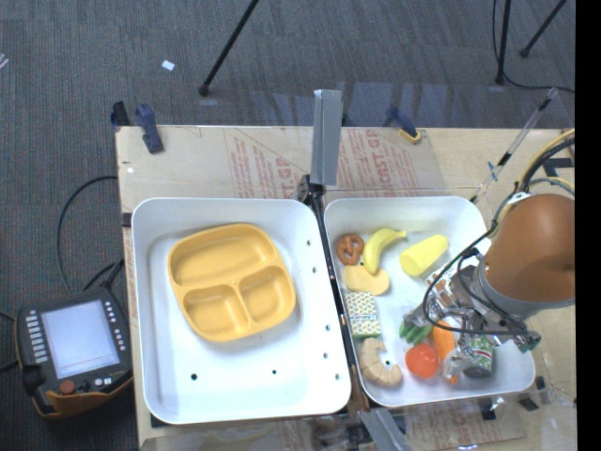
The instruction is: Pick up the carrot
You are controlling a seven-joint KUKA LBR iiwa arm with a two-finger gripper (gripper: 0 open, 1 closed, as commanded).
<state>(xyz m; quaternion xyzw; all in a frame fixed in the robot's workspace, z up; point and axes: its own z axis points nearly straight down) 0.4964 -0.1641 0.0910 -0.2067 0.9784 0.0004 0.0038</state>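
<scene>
I see the carrot [441, 338] in the right bin [470, 216], beside the tomato [423, 360], under my end effector [460, 332]; grip state unclear. It looks light, stiff, slick; I'd pinch mid-body.

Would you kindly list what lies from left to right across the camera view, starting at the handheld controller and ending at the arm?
teach pendant → yellow divided plate → pretzel → banana → yellow block → arm
</scene>
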